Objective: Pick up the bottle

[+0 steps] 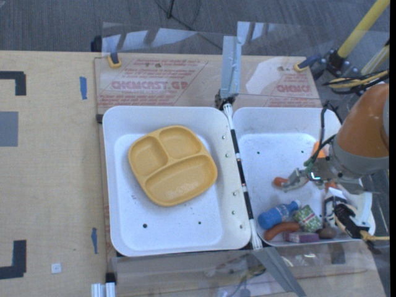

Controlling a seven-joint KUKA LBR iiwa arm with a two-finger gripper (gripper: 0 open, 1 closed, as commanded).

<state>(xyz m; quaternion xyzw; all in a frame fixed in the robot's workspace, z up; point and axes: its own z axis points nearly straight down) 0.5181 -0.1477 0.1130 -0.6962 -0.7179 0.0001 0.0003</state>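
A small blue bottle (pixel 276 216) lies on its side near the front of the right bin (pixel 272 142), its lighter end pointing up and right. My gripper (pixel 301 178) hangs low over the middle of that bin, up and to the right of the bottle and apart from it. A small orange-red object (pixel 281 181) lies right by the gripper's tip on its left. The grey arm with its orange band (pixel 371 129) comes in from the right and hides the bin's right side.
Crowded around the bottle are a green packet (pixel 307 218), a red sausage-shaped piece (pixel 282 229) and a pink item (pixel 301 237) along the front wall. The left bin (pixel 124 228) holds a yellow divided plate (pixel 172 164). A ridge (pixel 238 172) separates the bins.
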